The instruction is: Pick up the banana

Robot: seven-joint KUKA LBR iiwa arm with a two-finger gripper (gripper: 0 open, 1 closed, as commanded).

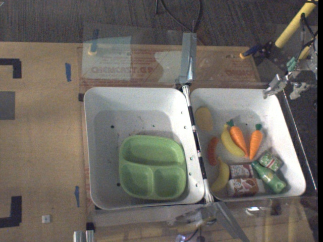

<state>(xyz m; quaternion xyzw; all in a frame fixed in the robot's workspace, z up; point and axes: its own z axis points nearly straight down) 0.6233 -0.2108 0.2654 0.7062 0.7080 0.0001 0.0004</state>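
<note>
The gripper [282, 84] hangs over the far right corner of the right bin [294, 150], beyond its rim; whether it is open or closed I cannot tell, and nothing shows in its grasp. The arm's yellow-looking link [295, 20] slants up toward the top right from there.

Everything else is placed here relative to the right bin. The banana [221, 176] lies inside it along the left wall near the front, curved, with its lower end close to the front left corner. A red sausage [212, 150] lies just behind the banana, also by the left wall. A pale potato [204, 118] sits further back on the same side. Near the middle lie two carrots [237, 138] [255, 140] with green tops pointing back, the left one resting over a second yellow fruit [229, 145]. Toward the front right are two small cartons [241, 179], a green bottle [269, 178] and a green box [271, 161].

The left bin [101, 135], touching the right bin's left side, holds a green tray [151, 168] with three compartments.
</note>
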